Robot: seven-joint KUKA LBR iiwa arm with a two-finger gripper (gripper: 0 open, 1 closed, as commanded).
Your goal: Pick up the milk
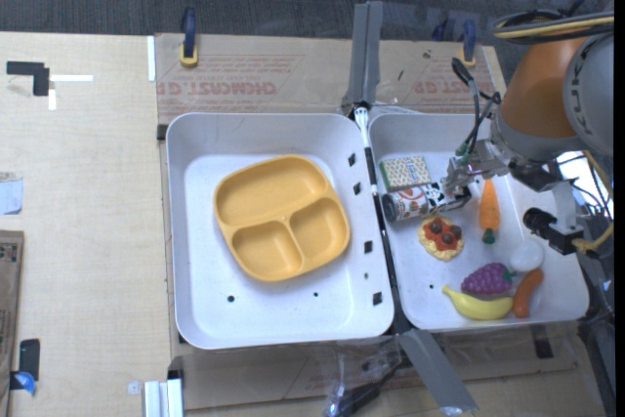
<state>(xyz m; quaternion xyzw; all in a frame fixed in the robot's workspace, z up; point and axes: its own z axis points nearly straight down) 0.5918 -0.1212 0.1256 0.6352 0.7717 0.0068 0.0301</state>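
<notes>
One small milk carton, green-checked and seemingly on its side, lies near jaws whose gape I cannot tell.

We see two white bins of smooth, faintly glossy plastic, the left one bearing a matt yellow plastic divided plate. The toy banana and grapes look like shiny plastic. Beneath them lies matt brown cardboard, and the bench shows pale wood grain.
</notes>
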